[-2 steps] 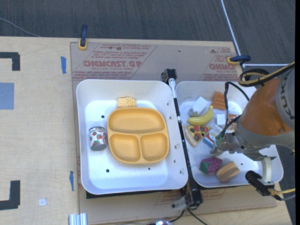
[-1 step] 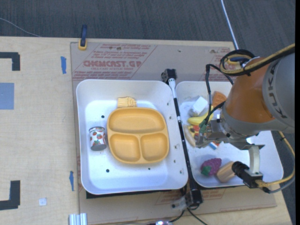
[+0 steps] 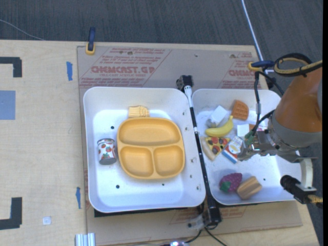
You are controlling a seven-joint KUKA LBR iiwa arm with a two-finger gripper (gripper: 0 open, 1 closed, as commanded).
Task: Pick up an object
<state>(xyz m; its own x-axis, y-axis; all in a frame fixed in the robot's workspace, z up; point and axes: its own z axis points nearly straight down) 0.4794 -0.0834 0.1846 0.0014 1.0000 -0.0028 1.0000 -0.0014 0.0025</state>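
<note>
Gripper point(image 3: 249, 148) is hovering low over the middle of the right white plastic bin point(image 3: 266, 196), beside a cluster of small toy foods; whether its jaws are open or shut cannot be told, and nothing is visibly held. Nearest to it are lying a flat pizza-slice toy point(image 3: 215, 145) and a small white packet point(image 3: 236, 146); a yellow plastic banana point(image 3: 219, 129) is lying just left, with an orange bread-like piece point(image 3: 240, 109) farther back. A purple grape bunch point(image 3: 231, 181) and a tan bread-roll toy point(image 3: 249, 187) are resting nearer. All are probably light, rigid and smooth, so likely slippery; the banana's narrow middle is offering the best hold. In the left white bin point(image 3: 97, 137), a yellow divided plate point(image 3: 150, 147) and a small printed can point(image 3: 106, 151) are sitting. Bins are resting on brown cardboard point(image 3: 128, 65).
</note>
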